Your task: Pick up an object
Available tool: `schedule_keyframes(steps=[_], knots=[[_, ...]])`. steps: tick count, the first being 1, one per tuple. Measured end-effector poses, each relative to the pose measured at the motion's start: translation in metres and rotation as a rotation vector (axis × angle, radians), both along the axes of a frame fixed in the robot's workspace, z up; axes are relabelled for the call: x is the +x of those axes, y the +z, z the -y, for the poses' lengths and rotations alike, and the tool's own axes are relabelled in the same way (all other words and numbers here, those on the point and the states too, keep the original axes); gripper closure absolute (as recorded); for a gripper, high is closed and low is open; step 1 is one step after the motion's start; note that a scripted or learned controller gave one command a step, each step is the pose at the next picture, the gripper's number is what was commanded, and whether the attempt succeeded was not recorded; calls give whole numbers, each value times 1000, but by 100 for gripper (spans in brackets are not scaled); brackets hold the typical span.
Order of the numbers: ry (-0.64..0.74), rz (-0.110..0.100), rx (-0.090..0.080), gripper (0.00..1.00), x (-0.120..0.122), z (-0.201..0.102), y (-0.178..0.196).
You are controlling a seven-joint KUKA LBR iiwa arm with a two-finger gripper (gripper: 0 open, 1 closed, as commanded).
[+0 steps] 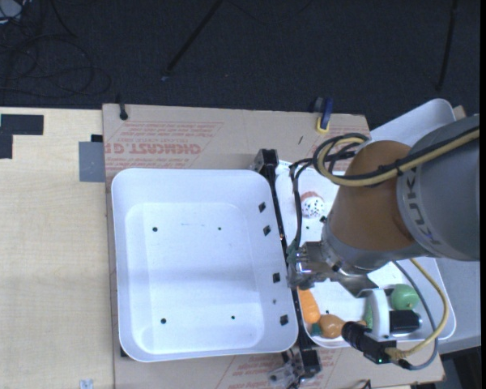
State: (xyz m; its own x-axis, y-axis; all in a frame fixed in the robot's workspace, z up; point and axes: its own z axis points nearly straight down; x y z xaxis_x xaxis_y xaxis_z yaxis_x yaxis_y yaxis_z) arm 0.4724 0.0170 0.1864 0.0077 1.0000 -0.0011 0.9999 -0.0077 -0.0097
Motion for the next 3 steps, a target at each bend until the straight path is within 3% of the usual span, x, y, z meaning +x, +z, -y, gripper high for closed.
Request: schedule_keyframes(steps=[1, 2, 3], knots=[[5, 5, 1, 0, 2, -4, 0], [13, 26, 2, 0, 105, -35, 115], [5, 25, 0, 0, 92, 18, 288]])
